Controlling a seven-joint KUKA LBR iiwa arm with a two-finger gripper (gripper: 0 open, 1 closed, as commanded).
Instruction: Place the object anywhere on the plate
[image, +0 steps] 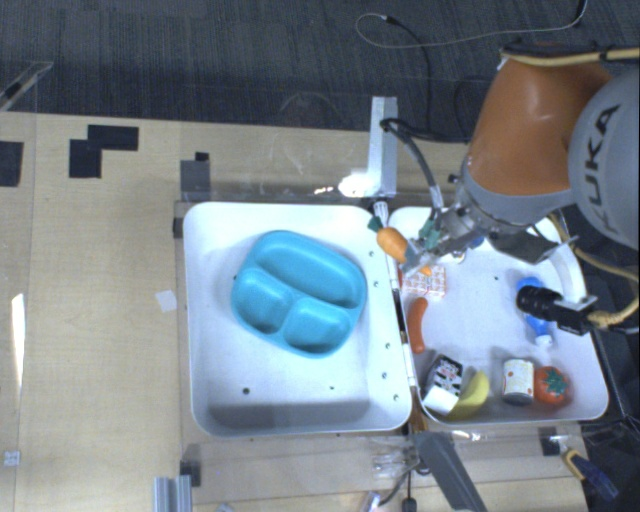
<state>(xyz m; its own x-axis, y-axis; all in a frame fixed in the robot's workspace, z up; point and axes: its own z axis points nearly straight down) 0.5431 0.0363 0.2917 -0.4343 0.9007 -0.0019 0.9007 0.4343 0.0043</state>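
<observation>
**Carrot at the divider, plate waiting**

The carrot (391, 242) lies at the right bin's (590, 400) upper-left corner, against the divider. It looks small, light, stiff and smooth; best pinched across its thick middle. The gripper (440, 235) hangs just beside it, its finger state impossible to tell. The plate (298, 291) sits in the left bin (210, 330).

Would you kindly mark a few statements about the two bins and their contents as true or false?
1. The blue plate lies in the left bin. True.
2. The banana rests on the plate. False: it lies in the right bin, near the front edge.
3. The plate has several compartments. True.
4. The tomato sits in the left bin. False: right bin.
5. The gripper is above the right bin's rear. True.
</observation>
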